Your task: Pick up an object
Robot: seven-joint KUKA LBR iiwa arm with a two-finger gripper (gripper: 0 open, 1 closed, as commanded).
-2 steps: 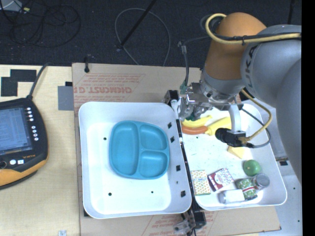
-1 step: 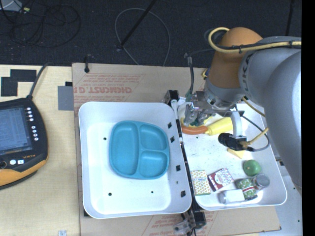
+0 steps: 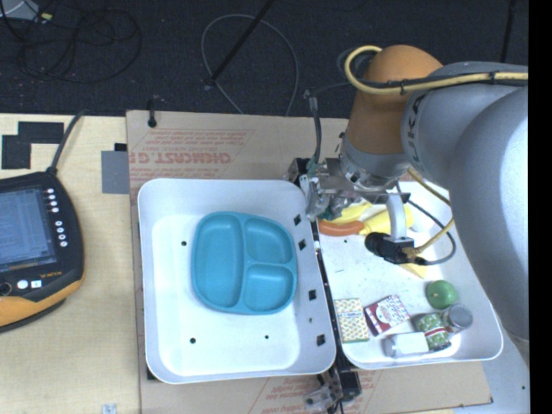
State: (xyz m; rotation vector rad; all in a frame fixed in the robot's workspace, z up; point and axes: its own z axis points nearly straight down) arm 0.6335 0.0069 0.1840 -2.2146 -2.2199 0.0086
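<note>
Reaching into the right bin (image 3: 483, 335), the gripper (image 3: 332, 198) is hovering over the yellow and orange objects (image 3: 349, 222), its opening being impossible to tell, so it should be descending straight.

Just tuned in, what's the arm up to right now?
The arm has its gripper down at the far left corner of the right bin, over the orange and yellow items. A green ball, small packets and a can lie at that bin's near end. The left bin holds a blue divided plate.
</note>
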